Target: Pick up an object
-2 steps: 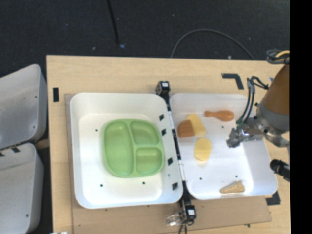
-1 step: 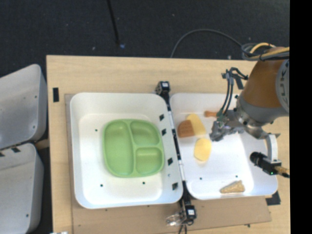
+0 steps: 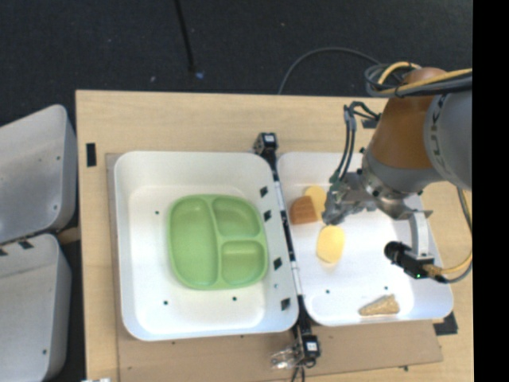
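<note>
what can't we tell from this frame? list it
- Gripper, camera view: finger state, and whether it touches anything; dark and small, with the grey and orange arm above it.
- Pale yellow piece behind the gripper: partly covered by it, shape unclear.
- Brown bread-like chunk and yellow rounded lump: too blurred to identify.
- Tan wedge near the right white bin's front rim: too small to identify.

- My arm (image 3: 413, 134) reaches in from the right, its orange band above the wrist facing the camera.
- I see the gripper (image 3: 338, 205) pointing down and left, low over the bench.
- Wrist cables loop above it.
</note>
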You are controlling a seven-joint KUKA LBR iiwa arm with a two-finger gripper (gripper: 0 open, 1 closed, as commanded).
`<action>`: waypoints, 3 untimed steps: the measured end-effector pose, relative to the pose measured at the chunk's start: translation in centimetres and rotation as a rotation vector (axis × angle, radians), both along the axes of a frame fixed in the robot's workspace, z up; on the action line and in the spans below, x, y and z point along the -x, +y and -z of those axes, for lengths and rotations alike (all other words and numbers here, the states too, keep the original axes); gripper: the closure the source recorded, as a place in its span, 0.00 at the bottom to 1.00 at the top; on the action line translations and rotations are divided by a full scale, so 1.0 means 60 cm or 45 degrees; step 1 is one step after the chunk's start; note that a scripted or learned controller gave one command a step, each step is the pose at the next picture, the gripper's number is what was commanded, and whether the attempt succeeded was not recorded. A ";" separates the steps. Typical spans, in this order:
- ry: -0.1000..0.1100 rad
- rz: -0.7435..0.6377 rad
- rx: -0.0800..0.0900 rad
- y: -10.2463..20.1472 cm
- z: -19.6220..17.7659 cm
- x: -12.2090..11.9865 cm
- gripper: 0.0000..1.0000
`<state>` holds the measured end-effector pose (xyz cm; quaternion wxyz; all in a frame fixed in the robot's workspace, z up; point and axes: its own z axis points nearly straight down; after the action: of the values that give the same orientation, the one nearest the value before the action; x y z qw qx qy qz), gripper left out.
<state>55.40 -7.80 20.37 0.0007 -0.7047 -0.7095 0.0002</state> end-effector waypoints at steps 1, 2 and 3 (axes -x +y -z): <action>0.000 -0.001 0.000 0.083 -0.030 -0.019 1.00; 0.000 -0.001 0.000 0.169 -0.055 -0.037 1.00; 0.001 0.000 0.001 0.258 -0.042 -0.062 1.00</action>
<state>59.15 7.68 22.91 0.0006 -0.7045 -0.7097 0.0007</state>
